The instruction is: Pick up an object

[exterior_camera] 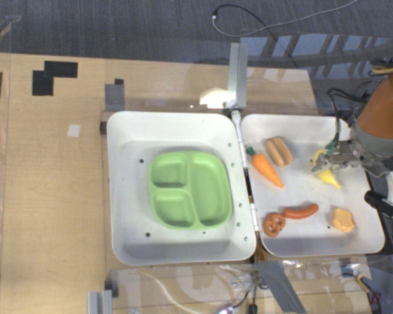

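Observation:
In the right bin lie an orange carrot, a hot-dog bun, a red sausage, a brown pretzel and a tan bread chunk. A yellow item lies near the bin's right side. My gripper hangs right over that yellow item, at or just above it, with the grey arm and its orange band behind it. The gripper body hides part of the yellow item, and a small yellow bit shows at its left.
The left bin holds a green divided plate. A metal post stands behind the seam between the bins. Cables run along the right edge and the top. Wooden bench surface lies to the left.

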`<state>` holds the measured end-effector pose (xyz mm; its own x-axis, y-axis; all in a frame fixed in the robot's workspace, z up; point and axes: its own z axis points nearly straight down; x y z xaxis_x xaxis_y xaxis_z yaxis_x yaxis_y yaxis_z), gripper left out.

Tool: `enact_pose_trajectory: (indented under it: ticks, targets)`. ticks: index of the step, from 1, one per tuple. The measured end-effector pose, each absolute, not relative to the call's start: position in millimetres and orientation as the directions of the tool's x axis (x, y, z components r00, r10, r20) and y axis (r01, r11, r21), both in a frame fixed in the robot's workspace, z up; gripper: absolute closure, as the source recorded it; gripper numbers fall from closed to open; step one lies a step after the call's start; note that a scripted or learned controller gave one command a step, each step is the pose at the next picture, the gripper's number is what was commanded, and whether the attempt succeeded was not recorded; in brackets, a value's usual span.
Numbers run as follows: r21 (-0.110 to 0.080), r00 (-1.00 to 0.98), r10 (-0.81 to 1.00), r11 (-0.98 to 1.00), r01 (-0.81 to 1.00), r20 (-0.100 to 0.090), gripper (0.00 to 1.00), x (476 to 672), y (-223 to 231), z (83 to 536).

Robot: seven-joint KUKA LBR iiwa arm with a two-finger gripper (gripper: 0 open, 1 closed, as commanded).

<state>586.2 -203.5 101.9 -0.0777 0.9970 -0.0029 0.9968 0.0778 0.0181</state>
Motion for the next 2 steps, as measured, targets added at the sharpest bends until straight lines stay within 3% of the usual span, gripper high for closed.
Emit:
enact_pose_trajectory:
  ticks: [1,2]
  targets:
    - [0.010,-0.251,0.968,0.251,0.968,-0.004,1.00,581.4,-205,90]
    - [0.007,-0.215,0.977,0.215,0.977,-0.003,1.00,574.9,-129,219]
